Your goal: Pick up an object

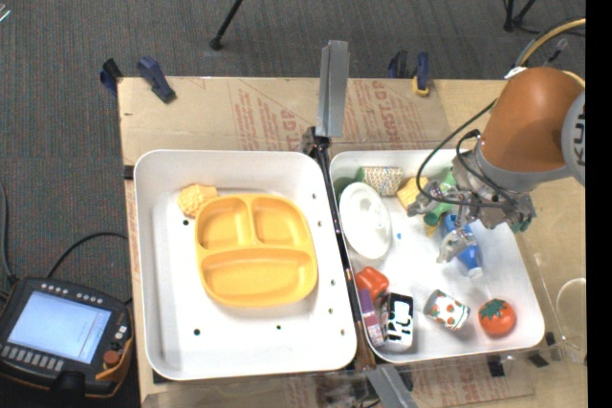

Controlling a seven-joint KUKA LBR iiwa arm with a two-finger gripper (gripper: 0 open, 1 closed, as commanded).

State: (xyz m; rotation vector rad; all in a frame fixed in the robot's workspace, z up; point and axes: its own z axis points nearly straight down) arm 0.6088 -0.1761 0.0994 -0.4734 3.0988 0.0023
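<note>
The hand (457,234) hangs low over the right bin (531,296), under the arm's orange band (531,115), and I cannot tell from here whether it is released or clenched on anything. Just below it lies a small blue object (469,258), close enough that the two look to be touching, though I cannot be sure.

Around the hand the right bin is crowded. A white round lid or dish (366,220) leans near the bin's left wall. Far of it sits a woven, netted cup (382,178) with something green (346,177) beside it, and a yellow block (408,194) lies just right of that cup. Along the near edge there is a red piece (371,282), a black-and-white patterned item (399,320), a small white cup with red marks (446,311) lying on its side, and a toy tomato (496,317) in the near right corner.

The left bin (163,301) holds a yellow divided plate (256,248) lying flat, with a pale yellow corn-like toy (196,198) touching its far left corner. Both bins rest on a cardboard-covered counter (239,110), and a teach pendant (62,334) lies on the floor at the near left.
</note>
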